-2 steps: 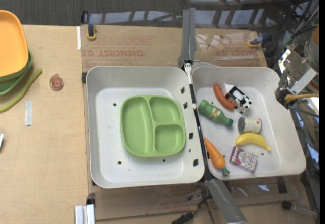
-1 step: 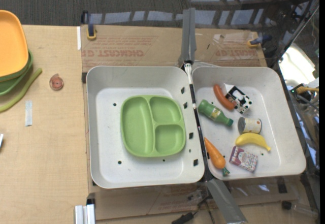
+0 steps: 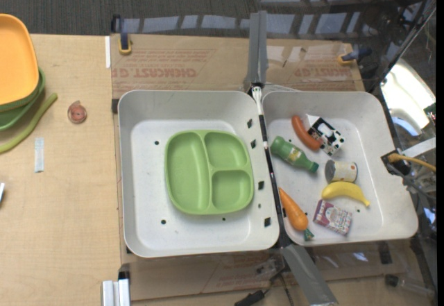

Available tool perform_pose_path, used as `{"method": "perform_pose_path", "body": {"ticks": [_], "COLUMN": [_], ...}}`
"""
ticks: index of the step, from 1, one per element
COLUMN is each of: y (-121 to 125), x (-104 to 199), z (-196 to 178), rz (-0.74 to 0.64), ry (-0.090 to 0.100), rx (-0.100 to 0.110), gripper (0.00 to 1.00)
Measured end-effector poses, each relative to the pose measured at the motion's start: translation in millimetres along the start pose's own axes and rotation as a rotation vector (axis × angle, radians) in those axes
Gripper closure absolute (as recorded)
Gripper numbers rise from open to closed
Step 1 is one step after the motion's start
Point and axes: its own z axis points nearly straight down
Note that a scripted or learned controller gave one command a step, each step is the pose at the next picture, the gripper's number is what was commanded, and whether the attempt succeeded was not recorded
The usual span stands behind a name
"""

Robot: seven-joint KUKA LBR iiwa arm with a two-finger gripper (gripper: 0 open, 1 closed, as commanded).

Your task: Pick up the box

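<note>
The box (image 3: 333,216) is small and pink-purple with a picture on its face. It lies flat near the front edge of the right bin (image 3: 388,128). A yellow banana (image 3: 345,193) lies just behind it, and an orange carrot (image 3: 293,211) lies to its left against the bin's left wall.
The right bin also holds a green bottle (image 3: 293,154), a red sausage (image 3: 304,132), a black-and-white toy (image 3: 327,136) and a grey cup (image 3: 341,171). A green divided plate (image 3: 209,171) fills the middle of the left bin (image 3: 139,180). Orange and green dishes (image 3: 15,79) sit far left on the bench.
</note>
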Motion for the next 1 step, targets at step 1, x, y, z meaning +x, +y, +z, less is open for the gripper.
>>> {"method": "perform_pose_path", "body": {"ticks": [1], "y": [4.2], "x": [107.7], "z": [-101.1], "rz": [-0.027], "ry": [0.001], "rx": [-0.003], "gripper": [1.0]}}
